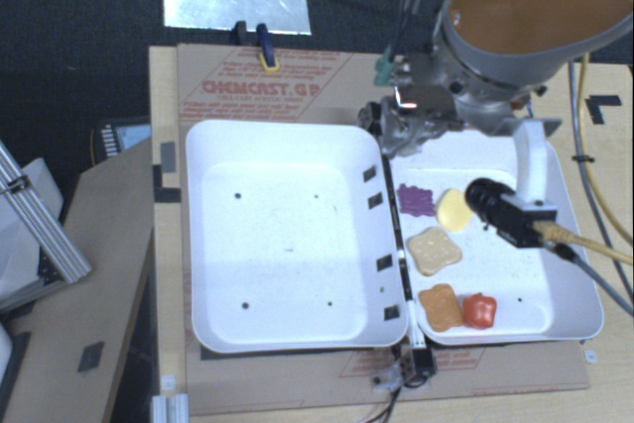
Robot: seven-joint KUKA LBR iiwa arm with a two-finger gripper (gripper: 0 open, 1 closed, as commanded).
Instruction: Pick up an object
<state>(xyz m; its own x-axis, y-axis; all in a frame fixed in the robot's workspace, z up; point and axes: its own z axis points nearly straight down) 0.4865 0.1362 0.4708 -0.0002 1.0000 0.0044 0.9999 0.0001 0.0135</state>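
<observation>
Scanning left to right: left bin [287, 243] carries no items on its floor, so nothing to pick there. Divider between the bins shows small dark clips along it. All candidate objects lie in the right bin [575, 312], clustered toward its left half, near the divider: purple piece [415, 201] at top, pale yellow piece [454, 210] just beside it, tan toast-shaped slice [434, 251] below, then an orange-brown piece [440, 306] touching or nearly touching a red piece [479, 310] near the front wall.

Gripper [401, 136] hangs over the far left corner of the right bin, above the purple piece; grasp state cannot be told, the wrist hardware hides it. Nothing visibly held. Judgement: pick not yet made. Divider wall and tight clustering likely crowd any descent.
</observation>
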